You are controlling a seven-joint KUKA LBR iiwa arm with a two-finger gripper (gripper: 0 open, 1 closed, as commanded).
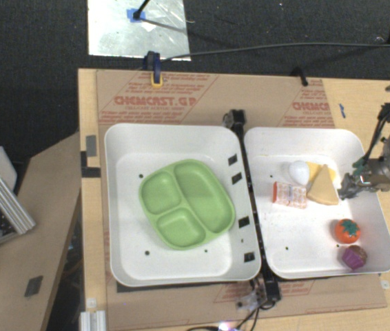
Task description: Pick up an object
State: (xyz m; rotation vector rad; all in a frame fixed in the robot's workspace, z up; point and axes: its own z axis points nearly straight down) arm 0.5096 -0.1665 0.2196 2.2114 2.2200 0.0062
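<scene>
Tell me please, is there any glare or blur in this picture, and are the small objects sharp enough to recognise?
In the camera view, the foil sheet at the top reflects light brightly; the white egg nearly washes out against the right bin; the green tray and orange fruit read clearly; the gripper at the right edge looks soft and dim.

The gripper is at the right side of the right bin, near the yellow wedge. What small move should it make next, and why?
Probably a short move toward the bin's middle and down onto the yellow wedge. The gripper sits at the wedge's right edge, with nothing visibly held. The wedge is its nearest object, though it touches the white egg and the red-and-white packet.
</scene>
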